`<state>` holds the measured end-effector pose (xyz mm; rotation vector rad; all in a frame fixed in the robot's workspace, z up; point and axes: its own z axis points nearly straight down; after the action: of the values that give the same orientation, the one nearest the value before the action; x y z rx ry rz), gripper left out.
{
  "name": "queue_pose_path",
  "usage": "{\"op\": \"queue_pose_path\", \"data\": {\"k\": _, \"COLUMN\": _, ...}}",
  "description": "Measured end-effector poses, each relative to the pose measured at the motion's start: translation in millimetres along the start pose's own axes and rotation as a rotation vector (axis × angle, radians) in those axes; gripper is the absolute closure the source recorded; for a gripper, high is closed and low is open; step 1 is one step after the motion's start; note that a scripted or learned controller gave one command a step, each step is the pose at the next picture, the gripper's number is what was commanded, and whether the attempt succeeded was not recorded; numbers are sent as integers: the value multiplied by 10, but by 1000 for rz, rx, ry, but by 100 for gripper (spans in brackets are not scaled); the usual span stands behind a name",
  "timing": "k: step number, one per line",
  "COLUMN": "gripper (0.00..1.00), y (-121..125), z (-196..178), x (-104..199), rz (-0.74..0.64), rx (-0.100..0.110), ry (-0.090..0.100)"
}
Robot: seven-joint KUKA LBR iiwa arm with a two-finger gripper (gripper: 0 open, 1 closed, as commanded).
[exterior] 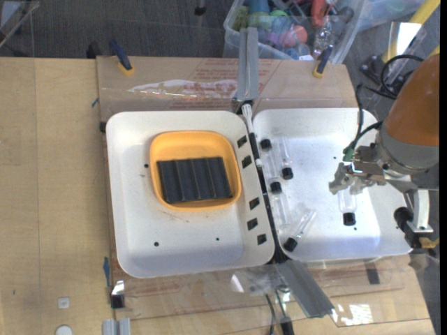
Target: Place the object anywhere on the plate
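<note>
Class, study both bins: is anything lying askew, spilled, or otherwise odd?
Yes. In the right bin, several clear tubes with black caps lie scattered at differing angles, some near the divider. In the left bin, the orange plate already bears a dark ridged block, sitting squarely. The gripper is above the right bin.

Two shallow white bins side by side: left bin (133, 246), right bin (307, 128)
One orange plate (162, 149), in the left bin
One dark ribbed block (193, 179), lying on that plate
Several clear little tubes with black caps scattered in the right bin, perhaps six, exact number hard to tell; one example (347, 208)
One grey arm with an orange band (419, 110)
One gripper (347, 181)
One clear tote of mixed coloured items (297, 12) behind the bench
</note>
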<state>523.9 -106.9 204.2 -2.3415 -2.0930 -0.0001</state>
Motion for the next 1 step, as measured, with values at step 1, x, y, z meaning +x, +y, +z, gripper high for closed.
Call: {"op": "queue_pose_path", "data": {"k": 1, "gripper": 100, "y": 468, "z": 105, "x": 124, "rz": -75, "rx": -2, "ry": -2}}
